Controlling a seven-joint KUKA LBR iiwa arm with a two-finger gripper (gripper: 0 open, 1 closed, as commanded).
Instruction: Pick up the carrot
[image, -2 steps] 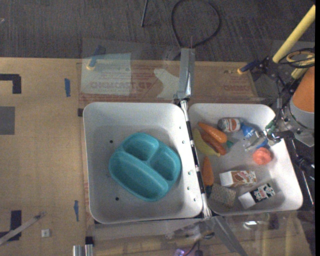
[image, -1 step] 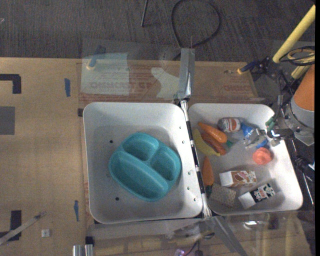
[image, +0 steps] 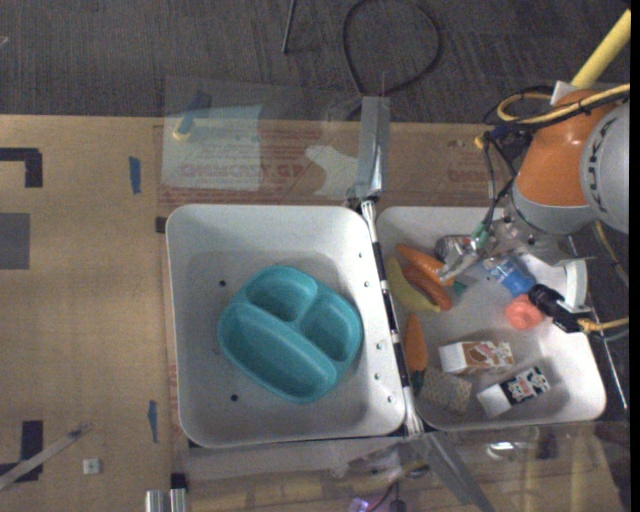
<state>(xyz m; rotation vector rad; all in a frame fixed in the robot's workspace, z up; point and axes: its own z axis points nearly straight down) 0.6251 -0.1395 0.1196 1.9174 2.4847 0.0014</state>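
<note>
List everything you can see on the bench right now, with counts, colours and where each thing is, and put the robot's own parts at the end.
white bins: two, side by side on the bench
divided plate: one, teal, in the left bin
carrot: one, orange, right bin, along its left wall
hot dog: one, orange-red, on something yellow, right bin, upper left
small cartons: two, one orange and white, one black and white, right bin, lower part
brown lump: one, right bin, lower left
pink-orange ball: one, right bin, right side
blue item: one, near the gripper
arm: one, grey with orange band, upper right
gripper: one, over the right bin's upper part, beside the hot dog
</note>
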